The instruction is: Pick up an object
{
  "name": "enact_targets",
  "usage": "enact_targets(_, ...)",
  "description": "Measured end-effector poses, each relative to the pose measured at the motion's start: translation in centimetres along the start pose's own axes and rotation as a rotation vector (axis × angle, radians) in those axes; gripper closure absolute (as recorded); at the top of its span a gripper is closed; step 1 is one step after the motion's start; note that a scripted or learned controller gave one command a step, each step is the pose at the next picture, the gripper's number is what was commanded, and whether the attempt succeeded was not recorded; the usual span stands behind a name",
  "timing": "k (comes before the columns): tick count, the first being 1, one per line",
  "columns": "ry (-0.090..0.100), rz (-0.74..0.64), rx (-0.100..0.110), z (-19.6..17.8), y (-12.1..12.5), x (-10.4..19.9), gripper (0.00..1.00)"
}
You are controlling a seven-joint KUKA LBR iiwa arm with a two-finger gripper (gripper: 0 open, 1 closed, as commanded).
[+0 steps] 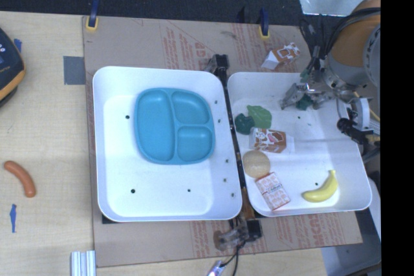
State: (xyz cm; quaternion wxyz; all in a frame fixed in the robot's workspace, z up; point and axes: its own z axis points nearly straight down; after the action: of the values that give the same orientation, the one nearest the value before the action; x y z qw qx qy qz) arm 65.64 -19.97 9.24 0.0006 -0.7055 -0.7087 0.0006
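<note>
From the camera above, my hand (301,97) hangs over the far part of the right bin (349,203), near its far edge, with my arm (356,42) coming in from the tabletop's right side. Whether my hand is released or clenched I cannot tell; it is too small and dark against the bin floor, and I see nothing gripped in it. So I judge the task barely begun: nothing is lifted yet, and the whole pick is left to do.

The candidates all lie in that same bin, nearer the front than my hand. Closest is a green leafy thing (253,118) toward the bin's left wall, with a small carton (269,139) just in front of it. Further toward the front sit a pale round bun (256,163) and a red-patterned packet (272,191), and a banana (321,189) lies near the front right corner, well apart from my hand.

The left bin (110,139) holds a blue divided plate (173,125).
</note>
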Motion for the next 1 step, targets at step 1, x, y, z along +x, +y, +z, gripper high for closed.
enact_targets(1,-0.001,-0.001,0.002,-1.84,-8.13,6.91,0.0)
